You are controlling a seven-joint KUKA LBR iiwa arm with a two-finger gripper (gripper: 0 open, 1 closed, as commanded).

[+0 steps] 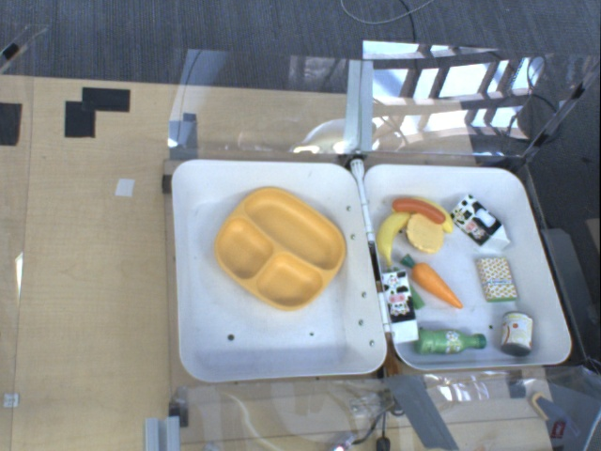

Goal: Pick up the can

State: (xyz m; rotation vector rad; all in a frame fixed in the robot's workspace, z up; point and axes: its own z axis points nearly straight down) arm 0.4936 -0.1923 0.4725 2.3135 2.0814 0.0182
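Wooden bench [84, 280], two white bins on it, and we're basically at square one: the can [516, 332] sits untouched in the right bin's [535, 224] near right corner, beside the green bottle [449, 342]. Gripper state, we can't tell, so everything's left.

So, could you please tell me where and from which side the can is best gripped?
Probably across its round side wall, coming from above. The can appears to stand upright in the right bin's near right corner, the rim close beside it; the green bottle lies apart on its left.
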